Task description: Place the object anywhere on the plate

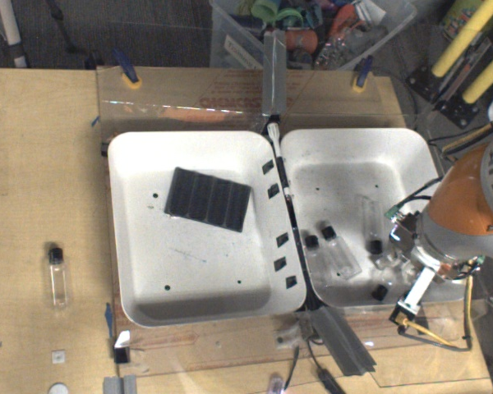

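- Looking down on the wooden counter [41, 138], you see the dark ribbed rectangular plate [209, 199] lying flat in the left white bin [131, 220], toward its far edge, slightly askew.
- Small clear vials with black caps [329, 240] lie scattered on the floor of the right white bin [353, 150], near its front edge; one of these is likely your object.
- The end effector [403, 249] hangs low over that bin's right front corner, beside the vials, probably for a pick; you cannot tell its state, since the orange-banded arm [468, 203] covers it.
- A spare clear vial [57, 273] rests on the counter near its left edge.
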Controlling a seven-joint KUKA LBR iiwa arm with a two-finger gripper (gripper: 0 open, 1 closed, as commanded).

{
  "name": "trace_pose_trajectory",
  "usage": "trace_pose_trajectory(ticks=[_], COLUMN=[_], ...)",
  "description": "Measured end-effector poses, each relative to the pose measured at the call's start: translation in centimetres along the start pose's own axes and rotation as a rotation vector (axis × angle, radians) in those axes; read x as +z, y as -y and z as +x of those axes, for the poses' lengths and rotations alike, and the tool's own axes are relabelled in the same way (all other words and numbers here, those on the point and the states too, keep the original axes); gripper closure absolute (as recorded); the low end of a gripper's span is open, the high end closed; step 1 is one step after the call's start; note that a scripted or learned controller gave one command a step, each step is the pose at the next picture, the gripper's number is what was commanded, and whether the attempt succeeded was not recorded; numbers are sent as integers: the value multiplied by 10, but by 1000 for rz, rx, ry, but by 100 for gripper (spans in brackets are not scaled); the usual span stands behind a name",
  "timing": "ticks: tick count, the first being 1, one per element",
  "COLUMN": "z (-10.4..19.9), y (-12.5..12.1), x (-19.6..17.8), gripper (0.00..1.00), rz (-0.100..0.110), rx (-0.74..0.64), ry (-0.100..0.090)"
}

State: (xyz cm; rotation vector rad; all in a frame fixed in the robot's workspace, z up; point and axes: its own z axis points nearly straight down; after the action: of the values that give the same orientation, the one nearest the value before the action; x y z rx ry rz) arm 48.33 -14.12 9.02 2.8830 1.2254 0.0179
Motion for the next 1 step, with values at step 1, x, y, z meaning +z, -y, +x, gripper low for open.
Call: trace_pose_trajectory(ticks=[1], z=[-28], y=[-29], x=[0], gripper=[100], rz=[-2], rx=[-520], ry=[-2])
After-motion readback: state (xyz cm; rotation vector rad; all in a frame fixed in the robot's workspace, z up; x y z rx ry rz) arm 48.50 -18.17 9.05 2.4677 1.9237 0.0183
